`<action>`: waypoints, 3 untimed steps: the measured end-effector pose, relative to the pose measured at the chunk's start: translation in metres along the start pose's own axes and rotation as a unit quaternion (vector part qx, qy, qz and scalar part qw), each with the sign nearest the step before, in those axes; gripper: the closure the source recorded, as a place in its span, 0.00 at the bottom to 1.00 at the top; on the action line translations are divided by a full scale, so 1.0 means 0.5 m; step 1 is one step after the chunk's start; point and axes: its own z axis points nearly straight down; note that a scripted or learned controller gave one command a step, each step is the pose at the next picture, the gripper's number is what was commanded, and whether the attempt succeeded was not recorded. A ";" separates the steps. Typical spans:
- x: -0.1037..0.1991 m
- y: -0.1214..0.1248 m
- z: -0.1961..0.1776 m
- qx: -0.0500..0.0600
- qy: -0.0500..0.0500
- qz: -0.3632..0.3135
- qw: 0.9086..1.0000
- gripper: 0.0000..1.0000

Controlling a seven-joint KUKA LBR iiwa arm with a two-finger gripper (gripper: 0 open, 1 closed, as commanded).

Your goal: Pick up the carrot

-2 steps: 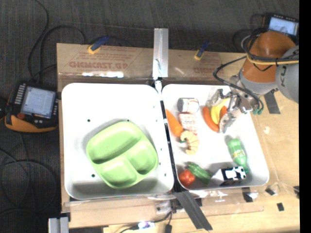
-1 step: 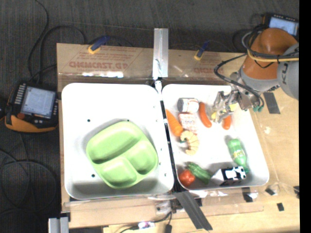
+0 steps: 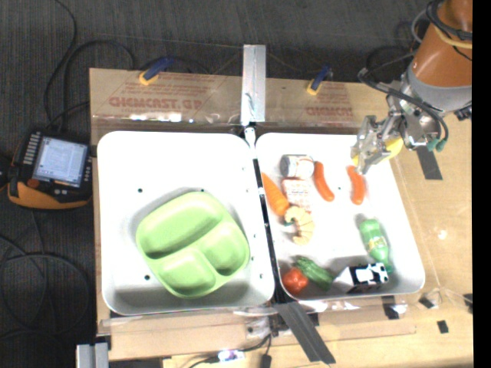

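Note:
The carrot (image 3: 274,194) is an orange tapered piece lying in the right bin (image 3: 406,228), tight against the divider between the bins, pointing up-left. My gripper (image 3: 367,155) hovers over the bin's upper right part, well to the right of the carrot and just above an orange-red sausage (image 3: 356,185). Its fingers stand open and slightly apart, with nothing between them.
Beside the carrot lie a small can (image 3: 295,165), a red-and-white packet (image 3: 298,192), a second sausage (image 3: 324,181) and a beige pastry (image 3: 299,222). Lower down are a green bottle (image 3: 374,240), a green vegetable (image 3: 314,271), a red tomato (image 3: 294,280) and a black-and-white toy (image 3: 368,274). A green divided plate (image 3: 192,240) lies in the left bin (image 3: 123,167).

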 end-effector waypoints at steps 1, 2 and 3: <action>0.103 -0.043 0.088 0.001 0.003 -0.225 0.974 1.00; 0.231 0.063 0.131 -0.001 0.003 -0.212 0.977 1.00; 0.257 0.137 0.021 0.001 0.003 -0.232 0.973 1.00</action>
